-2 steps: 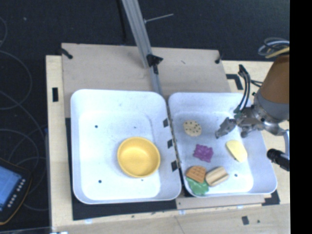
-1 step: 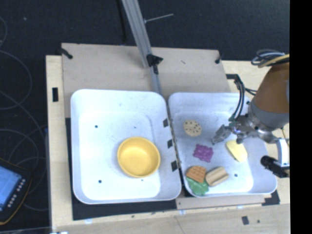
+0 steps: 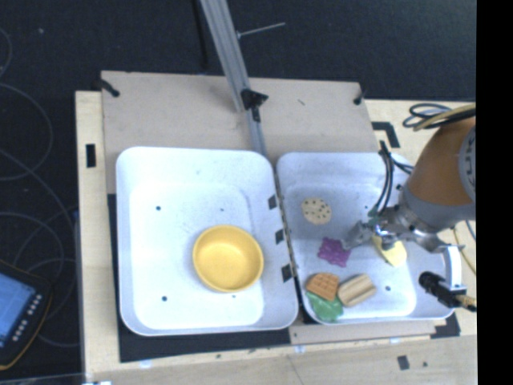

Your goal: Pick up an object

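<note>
Yellow object (image 3: 393, 253), small and partly hidden, is seen at the hand (image 3: 383, 243) in the right bin (image 3: 337, 167), at the right of the frame; whether it is gripped cannot be told, nor how wide the hand stands. Nothing is seen lifted, so the pick is judged not yet done. Just left of the hand a purple piece (image 3: 333, 252) lies, with a cookie (image 3: 316, 209) above it and a waffle (image 3: 322, 285), a bread roll (image 3: 357, 289) and a green item (image 3: 327, 310) below. A yellow bowl (image 3: 228, 257) sits in the left bin (image 3: 152, 175) on the worktop (image 3: 96, 359).
</note>
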`<state>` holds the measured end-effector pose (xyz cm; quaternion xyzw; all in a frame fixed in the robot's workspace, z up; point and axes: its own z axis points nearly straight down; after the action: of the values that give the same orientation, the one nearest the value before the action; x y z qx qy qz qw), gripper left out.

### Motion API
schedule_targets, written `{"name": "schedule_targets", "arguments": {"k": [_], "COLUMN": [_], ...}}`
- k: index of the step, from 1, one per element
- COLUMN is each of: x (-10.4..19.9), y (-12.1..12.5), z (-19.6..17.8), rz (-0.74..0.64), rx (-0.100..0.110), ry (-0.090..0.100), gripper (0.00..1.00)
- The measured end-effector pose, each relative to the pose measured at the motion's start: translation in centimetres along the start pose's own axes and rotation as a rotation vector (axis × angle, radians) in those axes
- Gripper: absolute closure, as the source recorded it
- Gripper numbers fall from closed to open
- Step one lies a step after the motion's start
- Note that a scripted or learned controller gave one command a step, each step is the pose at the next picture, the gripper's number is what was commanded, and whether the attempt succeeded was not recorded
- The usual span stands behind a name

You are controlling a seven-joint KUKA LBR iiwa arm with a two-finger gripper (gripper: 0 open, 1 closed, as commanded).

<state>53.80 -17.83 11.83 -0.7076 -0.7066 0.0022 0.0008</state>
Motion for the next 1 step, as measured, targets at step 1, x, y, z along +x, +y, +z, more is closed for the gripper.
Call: {"name": "schedule_targets", "arguments": {"k": [1], "x": [-0.01], "y": [0.27], "z": [-1.37], "rz": [0.005], "rx": [-0.009], "ry": [0.001], "gripper": [1.00]}}
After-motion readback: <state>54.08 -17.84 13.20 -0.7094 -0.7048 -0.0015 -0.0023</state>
